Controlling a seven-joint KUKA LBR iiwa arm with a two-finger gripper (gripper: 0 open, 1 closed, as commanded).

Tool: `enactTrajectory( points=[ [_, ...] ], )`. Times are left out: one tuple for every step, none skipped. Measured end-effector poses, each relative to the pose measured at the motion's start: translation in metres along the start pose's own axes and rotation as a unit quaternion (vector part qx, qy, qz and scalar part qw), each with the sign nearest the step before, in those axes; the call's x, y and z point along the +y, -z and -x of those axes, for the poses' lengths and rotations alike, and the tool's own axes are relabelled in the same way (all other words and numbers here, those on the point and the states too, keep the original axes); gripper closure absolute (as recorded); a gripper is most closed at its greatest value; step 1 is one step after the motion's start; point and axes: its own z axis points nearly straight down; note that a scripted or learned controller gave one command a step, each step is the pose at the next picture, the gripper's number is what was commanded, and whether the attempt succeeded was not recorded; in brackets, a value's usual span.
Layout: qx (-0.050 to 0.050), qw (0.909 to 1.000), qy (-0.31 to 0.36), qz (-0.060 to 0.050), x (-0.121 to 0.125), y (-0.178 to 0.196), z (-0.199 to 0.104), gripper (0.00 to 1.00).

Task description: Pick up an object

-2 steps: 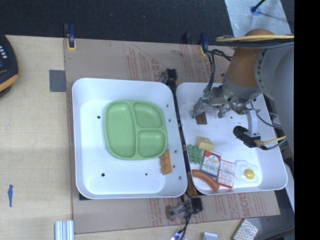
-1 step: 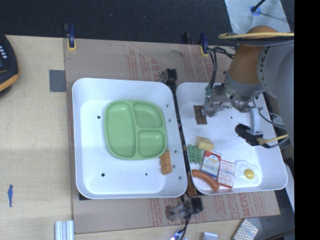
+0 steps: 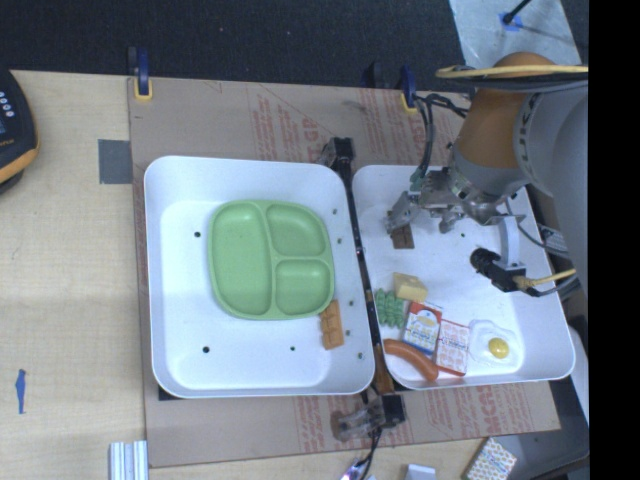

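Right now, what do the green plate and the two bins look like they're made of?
Green plate: looks like moulded plastic, matte pale green, with three smooth rounded compartments and no glare. Left bin and right bin: probably thin formed plastic, white and slightly glossy, with rounded corners and soft light patches. The material cannot be confirmed from looks alone.

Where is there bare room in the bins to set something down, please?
Left bin: bare floor all around the green plate, widest left and below it. Right bin: bare middle, between the gripper and the crowded front pile around the sausage.
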Motion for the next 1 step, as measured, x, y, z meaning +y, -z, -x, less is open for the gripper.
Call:
enactTrajectory(
  points=[
    [0.000, 1.0000, 0.000, 0.001, 0.0003, 0.0109, 0.0009, 1.00]
  ],
)
